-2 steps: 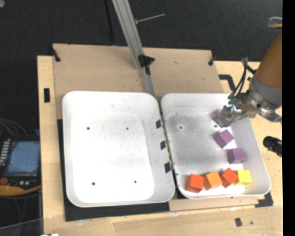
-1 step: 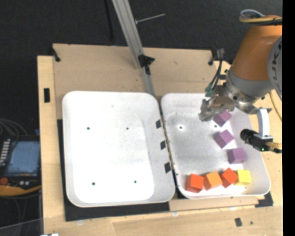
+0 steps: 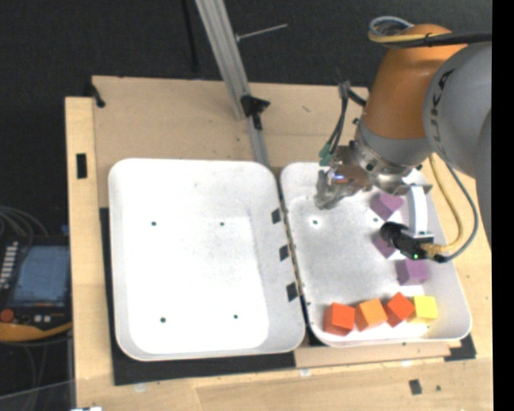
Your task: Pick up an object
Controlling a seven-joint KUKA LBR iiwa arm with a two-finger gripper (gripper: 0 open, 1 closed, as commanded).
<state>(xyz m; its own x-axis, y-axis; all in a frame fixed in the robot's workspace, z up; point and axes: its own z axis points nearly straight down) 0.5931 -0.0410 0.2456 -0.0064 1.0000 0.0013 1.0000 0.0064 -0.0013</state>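
Grey arm's end effector (image 3: pixel 330 191) over right bin (image 3: pixel 325 247); no legible writing.

a pale tan wooden surface (image 3: pixel 180 127) sits on a dark carpeted floor (image 3: pixel 68 32). a slanted grey metal pole (image 3: pixel 227 54) crosses its far side. a small blue-lit screen (image 3: pixel 38 278) with dark cables (image 3: pixel 4 221) lies left.

No text, label or number seems legible anywhere on the bench (image 3: pixel 188 114).

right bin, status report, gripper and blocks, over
Gripper low over right bin, upper left part, nothing seen between fingers. Purple blocks beside wrist; orange, red, yellow blocks lined along near edge. Nothing blocking them.
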